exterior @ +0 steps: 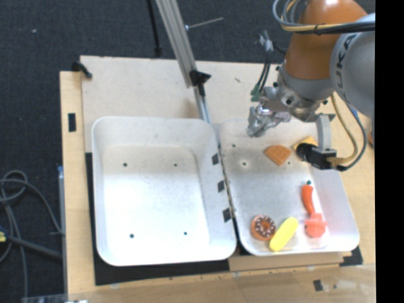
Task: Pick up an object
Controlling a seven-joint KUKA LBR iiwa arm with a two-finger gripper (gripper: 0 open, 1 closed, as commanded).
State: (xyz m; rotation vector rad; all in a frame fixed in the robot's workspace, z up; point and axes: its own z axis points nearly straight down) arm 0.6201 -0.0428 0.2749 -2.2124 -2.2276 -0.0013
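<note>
The orange wafer-like piece (278,154) lay flat in the right bin (334,194), just below and right of the pincer (257,126), likely the nearest target. The pincer hung over the bin's far corner, carrying nothing visible; its spread I could not tell. Farther toward the camera lay a carrot (310,208), banana (283,233) and doughnut (262,227).

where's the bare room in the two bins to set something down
The left bin floor is bare from wall to wall. In the right bin, the strip beside the shared divider is free, below the gripper. It is crowded along the near right: donut, banana and carrot cluster there, with the cracker farther back.
</note>
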